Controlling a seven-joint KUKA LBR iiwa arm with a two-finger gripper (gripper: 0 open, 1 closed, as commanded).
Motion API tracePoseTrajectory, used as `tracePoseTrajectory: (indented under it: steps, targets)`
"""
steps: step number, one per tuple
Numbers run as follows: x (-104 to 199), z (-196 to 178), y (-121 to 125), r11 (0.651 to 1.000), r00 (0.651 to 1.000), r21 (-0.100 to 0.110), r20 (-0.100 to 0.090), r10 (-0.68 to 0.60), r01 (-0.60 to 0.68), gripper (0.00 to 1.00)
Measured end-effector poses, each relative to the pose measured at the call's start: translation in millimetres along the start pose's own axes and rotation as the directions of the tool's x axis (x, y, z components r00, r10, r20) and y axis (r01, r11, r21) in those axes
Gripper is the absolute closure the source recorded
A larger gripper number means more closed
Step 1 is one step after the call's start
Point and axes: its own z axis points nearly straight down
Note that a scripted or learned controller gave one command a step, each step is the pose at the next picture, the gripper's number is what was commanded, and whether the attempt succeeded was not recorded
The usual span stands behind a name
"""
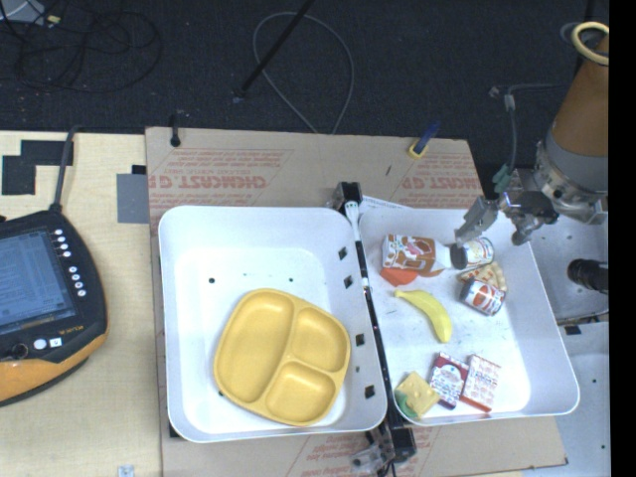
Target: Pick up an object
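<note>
right bin [556, 366] taken as landmark. jaws [494, 225] poised over its far edge, spread wide, gripping nothing; left finger [471, 229] dipping toward small can [475, 253], apparently lined up for a grab. second can [482, 293] lying on its side just nearer than the first. red-and-white packet [408, 254] left of the cans, banana [429, 311] at bin centre, two red cartons [465, 381] and a yellow-green piece [416, 394] at the near edge. yellow divided tray [281, 356] alone in left bin [199, 256], beyond the divider. nothing lifted yet; likely target the small can, judged from finger position.
</note>
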Motion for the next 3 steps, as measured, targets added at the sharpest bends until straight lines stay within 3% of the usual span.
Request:
tracePoseTrajectory:
  steps: [1,2,3]
  targets:
    - [-19.2,113.4,-14.6,1.000,1.000,0.010,-0.002,0.001,-0.001,0.00]
    - [17.1,199.2,-20.1,1.000,1.000,-0.002,0.001,0.001,-0.001,0.00]
    - [15.7,187.6,-19.2,1.000,1.000,0.002,-0.005,0.007,-0.007,1.00]
